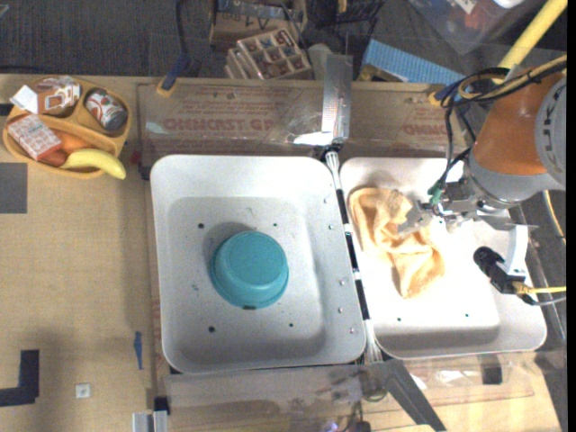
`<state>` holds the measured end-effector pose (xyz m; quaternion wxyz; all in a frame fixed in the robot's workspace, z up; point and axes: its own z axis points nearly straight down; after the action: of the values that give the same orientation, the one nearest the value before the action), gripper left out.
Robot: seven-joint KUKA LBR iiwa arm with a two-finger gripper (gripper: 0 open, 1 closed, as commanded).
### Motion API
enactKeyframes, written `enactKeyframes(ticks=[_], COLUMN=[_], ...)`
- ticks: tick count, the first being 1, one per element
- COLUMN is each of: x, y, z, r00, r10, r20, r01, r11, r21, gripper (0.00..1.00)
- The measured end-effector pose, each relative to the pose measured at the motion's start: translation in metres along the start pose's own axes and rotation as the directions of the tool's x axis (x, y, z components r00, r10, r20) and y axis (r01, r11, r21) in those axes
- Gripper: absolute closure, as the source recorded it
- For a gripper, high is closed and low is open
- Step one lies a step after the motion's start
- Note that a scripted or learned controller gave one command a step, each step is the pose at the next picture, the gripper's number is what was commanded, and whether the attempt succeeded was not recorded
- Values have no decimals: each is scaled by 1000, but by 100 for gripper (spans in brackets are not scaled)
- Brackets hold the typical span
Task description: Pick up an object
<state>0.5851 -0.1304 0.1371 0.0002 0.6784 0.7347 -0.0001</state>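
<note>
A crumpled yellow-orange cloth (pixel 396 239) lies in the right bin (pixel 468 318), along its left side. A teal bowl (pixel 250 268) sits upside down in the middle of the left bin (pixel 180 205). My gripper (pixel 423 214) hangs low over the upper right part of the cloth, reaching in from the right. Its fingertips touch or press into the fabric. The grey arm with the orange band (pixel 513 142) stands above the bin's right side.
A yellow tray with a banana and small packages (pixel 63 133) rests on the bench at the far left. Cardboard and clutter lie behind the bins. The right half of the right bin is bare white floor.
</note>
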Motion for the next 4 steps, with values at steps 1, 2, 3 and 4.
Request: enactKeyframes(ticks=[1,2,3,4], x=[14,13,12,10], y=[9,11,11,11], z=[47,35,35,25], r00=[986,986,986,987], r10=[-169,-165,-165,-161], r20=[1,3,4,5], r01=[169,165,165,161], r11=[986,986,986,987], r21=[-7,-13,-13,-16], gripper=[0,100,0,100])
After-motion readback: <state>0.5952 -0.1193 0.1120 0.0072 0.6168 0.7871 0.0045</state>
